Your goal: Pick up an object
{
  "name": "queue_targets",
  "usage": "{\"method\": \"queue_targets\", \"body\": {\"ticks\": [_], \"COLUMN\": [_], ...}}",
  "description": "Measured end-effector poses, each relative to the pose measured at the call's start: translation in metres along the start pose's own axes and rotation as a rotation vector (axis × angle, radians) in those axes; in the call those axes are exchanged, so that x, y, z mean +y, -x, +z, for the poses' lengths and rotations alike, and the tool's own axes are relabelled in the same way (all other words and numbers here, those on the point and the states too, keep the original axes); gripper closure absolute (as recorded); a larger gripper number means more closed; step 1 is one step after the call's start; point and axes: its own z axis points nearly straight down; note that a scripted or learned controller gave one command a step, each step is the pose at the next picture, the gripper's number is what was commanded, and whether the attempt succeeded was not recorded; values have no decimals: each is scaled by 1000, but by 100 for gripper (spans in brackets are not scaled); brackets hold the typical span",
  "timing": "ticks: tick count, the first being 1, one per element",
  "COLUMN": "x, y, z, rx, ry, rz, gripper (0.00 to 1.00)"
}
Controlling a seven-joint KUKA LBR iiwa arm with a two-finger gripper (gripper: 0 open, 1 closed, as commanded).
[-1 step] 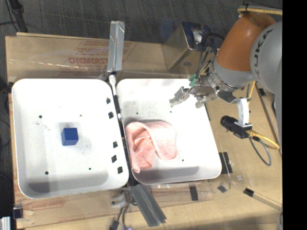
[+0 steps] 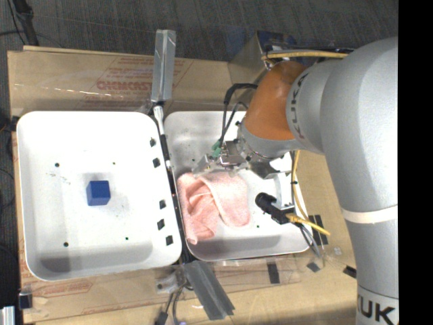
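A pink cloth (image 2: 213, 205) lies crumpled in the right bin (image 2: 184, 137), spread over its near left part. My gripper (image 2: 223, 160) hangs low over the cloth's far edge, right at the top of the folds. The wrist and its fittings cover the fingertips. A small blue cube (image 2: 99, 192) sits alone in the middle of the left bin (image 2: 40, 141), well away from the gripper.
The grey arm with its orange band (image 2: 270, 110) comes in from the right and covers the right bin's far right part. A row of black clips (image 2: 162, 195) runs along the divider between the bins. Cardboard (image 2: 81, 73) lies under both bins.
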Motion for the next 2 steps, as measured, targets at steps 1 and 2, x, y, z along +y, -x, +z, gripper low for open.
{"method": "queue_targets", "body": {"ticks": [1,2], "x": [-50,-11], "y": [-11,-5], "z": [35,33], "rx": [-1,0], "ry": [6,6], "rz": [-93,53], "gripper": [0,0]}}
